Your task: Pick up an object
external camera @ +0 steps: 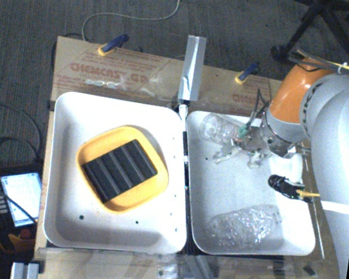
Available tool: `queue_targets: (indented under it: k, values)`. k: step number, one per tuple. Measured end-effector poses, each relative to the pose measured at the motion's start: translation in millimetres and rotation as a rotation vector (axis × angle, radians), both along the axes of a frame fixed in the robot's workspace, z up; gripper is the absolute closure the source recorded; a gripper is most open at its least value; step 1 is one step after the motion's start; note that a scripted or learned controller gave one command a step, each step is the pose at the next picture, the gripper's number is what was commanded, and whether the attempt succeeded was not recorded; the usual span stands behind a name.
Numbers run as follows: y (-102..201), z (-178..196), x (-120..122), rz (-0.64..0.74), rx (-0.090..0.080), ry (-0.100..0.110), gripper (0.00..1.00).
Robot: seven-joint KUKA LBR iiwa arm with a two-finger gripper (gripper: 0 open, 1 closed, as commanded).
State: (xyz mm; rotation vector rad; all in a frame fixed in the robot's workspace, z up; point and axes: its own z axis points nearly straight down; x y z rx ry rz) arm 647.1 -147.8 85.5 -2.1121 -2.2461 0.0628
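Pincer (pixel 243 151), grip unreadable, hangs over the right bin (pixel 305 243); what seems a clear bottle (pixel 217 128) lies just beside it, toward the bin's far-left corner.

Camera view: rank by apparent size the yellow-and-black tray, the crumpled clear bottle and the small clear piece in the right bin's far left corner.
1. yellow-and-black tray, clearly the largest.
2. crumpled clear bottle.
3. small clear piece; its edges are faint, so its place below the bottle is less sure.

A dish (pixel 123 168) lies in the left bin (pixel 73 120); the right bin (pixel 220 184) holds a bottle (pixel 243 224) in front, a cup (pixel 217 128) behind.
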Motion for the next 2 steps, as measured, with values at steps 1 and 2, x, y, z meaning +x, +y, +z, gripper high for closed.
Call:
queue_targets:
  k: [1,2]
  values:
    - [28.5,4.7,-27.9,0.252,-0.012,-0.070,0.00]
    - [24.3,5.2,-32.6,0.314,-0.006,-0.080,0.00]
